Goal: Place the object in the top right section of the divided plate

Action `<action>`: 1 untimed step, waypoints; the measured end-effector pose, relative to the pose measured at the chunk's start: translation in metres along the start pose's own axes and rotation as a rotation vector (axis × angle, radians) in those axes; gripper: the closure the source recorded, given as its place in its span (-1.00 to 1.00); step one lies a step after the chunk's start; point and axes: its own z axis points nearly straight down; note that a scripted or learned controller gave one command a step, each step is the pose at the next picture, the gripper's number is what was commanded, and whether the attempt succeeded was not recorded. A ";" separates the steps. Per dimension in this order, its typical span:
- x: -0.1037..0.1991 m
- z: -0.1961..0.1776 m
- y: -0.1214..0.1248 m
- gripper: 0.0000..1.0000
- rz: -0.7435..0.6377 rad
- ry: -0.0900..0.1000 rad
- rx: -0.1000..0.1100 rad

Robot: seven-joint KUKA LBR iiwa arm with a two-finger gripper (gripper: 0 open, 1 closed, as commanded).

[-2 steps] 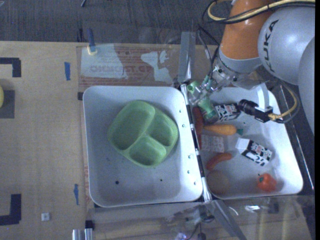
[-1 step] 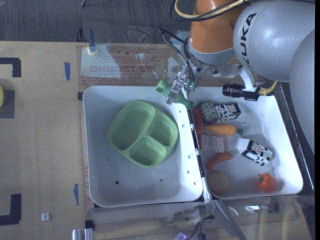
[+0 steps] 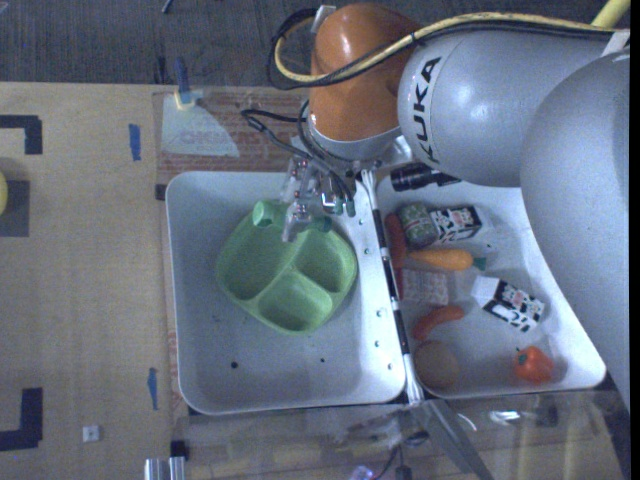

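Observation:
A green divided plate [image 3: 262, 280] with three sections lies in the left bin [image 3: 205, 358], toward its upper right. My gripper [image 3: 308, 206] hangs over the plate's upper edge, reaching down from the orange-banded wrist. A small pale green piece [image 3: 265, 213] sits at the plate's upper left rim, just left of the gripper; I cannot tell whether it is a separate object or part of the plate. The wrist hides much of the gripper from above. No object shows clearly in it.
The right bin [image 3: 575, 353] holds a milk carton [image 3: 440, 223], a carrot [image 3: 442, 260], a red sausage [image 3: 395, 240], a second small carton [image 3: 510, 304], a tomato [image 3: 533, 365], a brown round item [image 3: 437, 364] and others. The divider wall [image 3: 385, 298] runs close to the plate's right.

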 end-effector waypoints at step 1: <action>0.053 -0.049 0.055 1.00 0.255 0.001 0.001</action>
